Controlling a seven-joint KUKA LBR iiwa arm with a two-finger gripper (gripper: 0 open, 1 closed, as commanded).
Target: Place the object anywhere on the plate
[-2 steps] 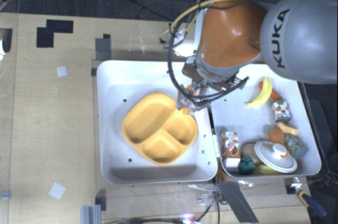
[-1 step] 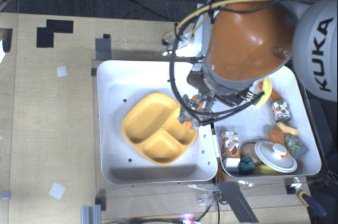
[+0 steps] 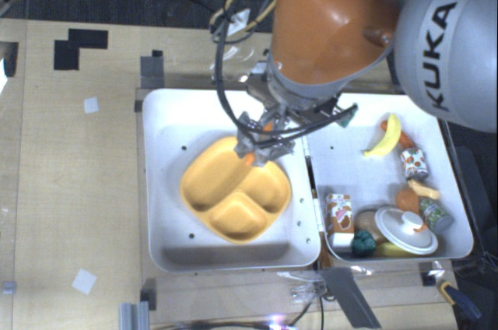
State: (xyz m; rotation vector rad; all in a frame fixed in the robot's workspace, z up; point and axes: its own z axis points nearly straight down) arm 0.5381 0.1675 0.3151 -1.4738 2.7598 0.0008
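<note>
Hovering low over the left bin [image 3: 159, 188], the gripper [image 3: 257, 149] sits just above the upper edge of the yellow plate [image 3: 233, 192].

From where I stand the big orange wrist blocks most of the fingers, so I cannot tell how far apart they are; a small orange bit [image 3: 249, 159] shows at the tips, right at the plate's rim, but whether it is pinched or merely lying there I can't make out. The plate has three compartments and lies near the middle of its bin. Over in the right bin [image 3: 459, 231] the other things are heaped: a banana [image 3: 387, 138] near the top, a small can [image 3: 414, 163] just beside it, a carton [image 3: 339, 212], and a white lidded bowl [image 3: 406, 229] near the front.
</note>
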